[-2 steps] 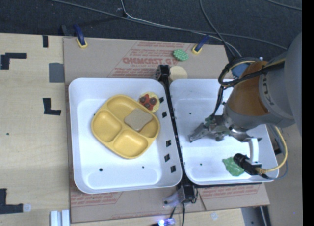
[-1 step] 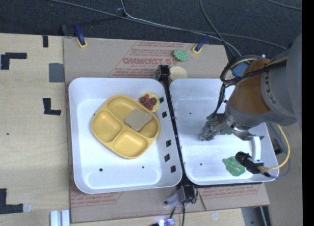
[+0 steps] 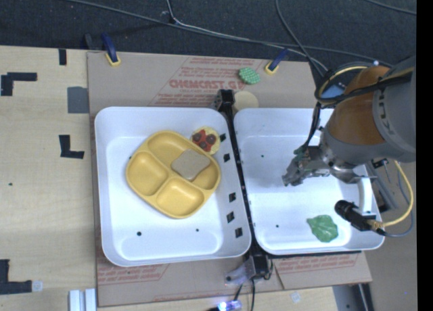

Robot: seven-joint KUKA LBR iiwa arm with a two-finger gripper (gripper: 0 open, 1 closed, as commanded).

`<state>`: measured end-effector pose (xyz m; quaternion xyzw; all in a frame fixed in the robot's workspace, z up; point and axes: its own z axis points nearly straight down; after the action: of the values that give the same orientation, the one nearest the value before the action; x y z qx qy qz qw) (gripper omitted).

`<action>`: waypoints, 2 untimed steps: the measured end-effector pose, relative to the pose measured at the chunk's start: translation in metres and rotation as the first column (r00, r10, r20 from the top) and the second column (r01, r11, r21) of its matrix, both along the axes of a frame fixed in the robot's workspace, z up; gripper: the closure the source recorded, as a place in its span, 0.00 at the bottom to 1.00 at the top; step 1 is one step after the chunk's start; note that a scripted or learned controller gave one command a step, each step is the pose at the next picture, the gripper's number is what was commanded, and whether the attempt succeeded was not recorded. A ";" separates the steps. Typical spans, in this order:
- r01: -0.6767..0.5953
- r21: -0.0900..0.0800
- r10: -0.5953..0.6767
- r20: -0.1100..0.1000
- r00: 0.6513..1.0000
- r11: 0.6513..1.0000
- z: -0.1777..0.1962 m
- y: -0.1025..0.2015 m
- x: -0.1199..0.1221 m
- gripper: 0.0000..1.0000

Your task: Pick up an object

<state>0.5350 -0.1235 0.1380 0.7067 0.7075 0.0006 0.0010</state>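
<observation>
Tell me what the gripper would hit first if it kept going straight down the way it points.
Most likely the bare white floor of the right bin. The gripper hangs over that floor with nothing under it; the green object lies off toward the near corner. Height above the floor is unclear.

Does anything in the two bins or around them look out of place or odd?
A small green dotted object lies outside the bins, on the cardboard behind them. Inside the left bin, the yellow divided plate sits turned at an angle. Nothing looks spilled or damaged.

Two bins (image 3: 111,188), one yellow tray (image 3: 152,168)
</observation>
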 end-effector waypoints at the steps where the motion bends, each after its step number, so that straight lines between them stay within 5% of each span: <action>1: 0.000 -0.001 0.000 0.002 1.000 1.000 0.054 -0.006 0.009 1.00; 2: 0.000 0.000 0.000 -0.002 1.000 1.000 0.065 -0.006 0.010 1.00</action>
<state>0.5448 -0.1297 0.2031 0.7068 0.7075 0.0001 0.0002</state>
